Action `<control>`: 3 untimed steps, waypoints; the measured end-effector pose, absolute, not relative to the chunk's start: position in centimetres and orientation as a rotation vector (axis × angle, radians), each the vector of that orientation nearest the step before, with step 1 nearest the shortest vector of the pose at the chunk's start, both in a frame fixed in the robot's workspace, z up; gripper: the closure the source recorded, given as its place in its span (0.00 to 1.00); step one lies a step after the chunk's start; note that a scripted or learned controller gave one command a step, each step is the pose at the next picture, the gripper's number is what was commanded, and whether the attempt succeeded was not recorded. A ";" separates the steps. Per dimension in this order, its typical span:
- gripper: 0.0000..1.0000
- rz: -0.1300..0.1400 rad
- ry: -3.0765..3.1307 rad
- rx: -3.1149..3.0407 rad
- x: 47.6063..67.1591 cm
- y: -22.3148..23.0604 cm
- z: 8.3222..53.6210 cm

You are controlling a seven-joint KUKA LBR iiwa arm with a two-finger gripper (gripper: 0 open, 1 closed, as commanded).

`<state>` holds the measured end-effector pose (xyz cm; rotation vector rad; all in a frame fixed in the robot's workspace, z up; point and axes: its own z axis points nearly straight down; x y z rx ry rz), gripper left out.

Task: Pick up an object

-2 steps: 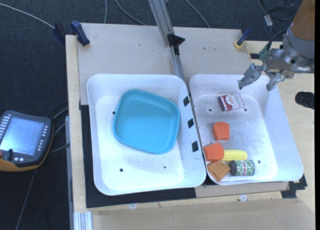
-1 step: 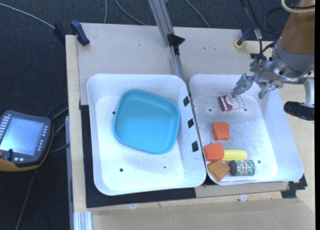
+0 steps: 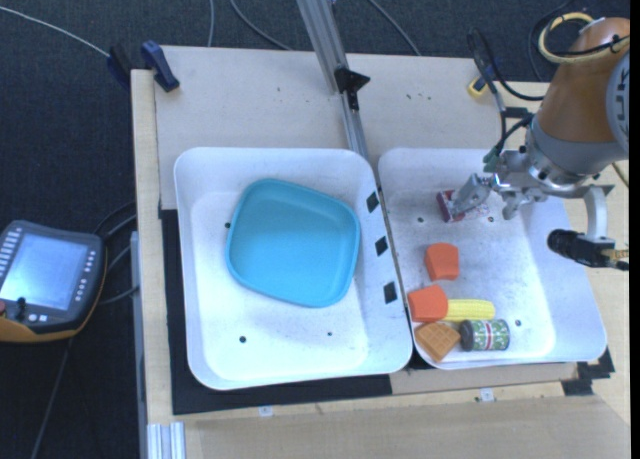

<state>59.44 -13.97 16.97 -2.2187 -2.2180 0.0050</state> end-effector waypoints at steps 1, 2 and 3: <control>0.00 0.003 -2.220 -2.219 59.8 -14.0 12.7; 1.00 -0.002 -2.223 -2.222 59.9 -14.0 14.0; 1.00 -0.006 -2.225 -2.225 60.1 -14.4 20.3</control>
